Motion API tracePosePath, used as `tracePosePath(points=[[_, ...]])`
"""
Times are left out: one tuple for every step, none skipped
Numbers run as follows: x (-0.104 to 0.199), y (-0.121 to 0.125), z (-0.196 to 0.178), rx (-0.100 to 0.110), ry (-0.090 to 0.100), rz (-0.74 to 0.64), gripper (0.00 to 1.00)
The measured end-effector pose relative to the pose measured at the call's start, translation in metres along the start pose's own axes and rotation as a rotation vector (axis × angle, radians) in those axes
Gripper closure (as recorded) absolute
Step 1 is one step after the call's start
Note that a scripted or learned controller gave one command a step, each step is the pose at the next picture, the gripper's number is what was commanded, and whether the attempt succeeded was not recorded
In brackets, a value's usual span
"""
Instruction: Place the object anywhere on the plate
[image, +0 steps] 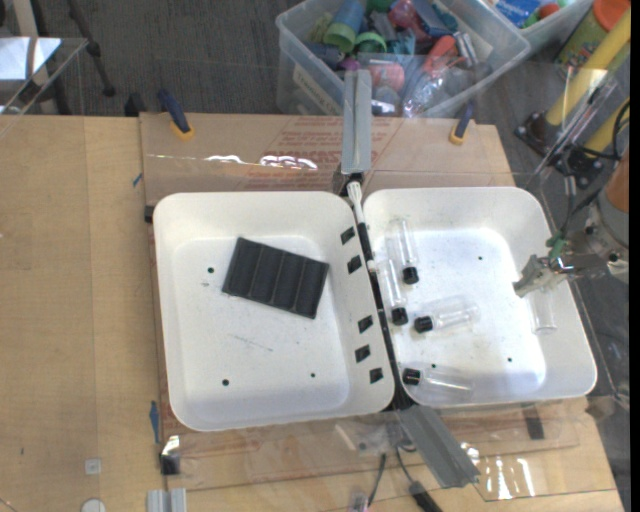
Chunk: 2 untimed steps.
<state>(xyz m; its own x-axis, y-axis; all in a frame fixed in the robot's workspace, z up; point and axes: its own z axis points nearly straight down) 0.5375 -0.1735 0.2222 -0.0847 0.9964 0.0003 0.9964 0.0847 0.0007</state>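
Lying near vials (405, 250) | pincer (530, 280) | black plate (275, 277) left bin

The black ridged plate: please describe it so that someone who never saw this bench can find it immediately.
Look at the left white bin of the two on the bench. The black ridged plate lies flat in its upper half, slightly tilted. It is dark, rectangular and opaque, while the clear vials with black caps lie in the right bin.

Around the dark plate (275, 277) I've got bare left bin (190, 380) floor; clear vials (443, 318) clutter the right bin's (560, 375) left half.
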Motion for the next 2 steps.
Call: tracePosePath(points=[[-0.047, -0.043, -0.098, 0.001, -0.002, 0.471, 1.0], [-0.032, -0.06, -0.213, 0.0, -0.002, 0.433, 1.0]])
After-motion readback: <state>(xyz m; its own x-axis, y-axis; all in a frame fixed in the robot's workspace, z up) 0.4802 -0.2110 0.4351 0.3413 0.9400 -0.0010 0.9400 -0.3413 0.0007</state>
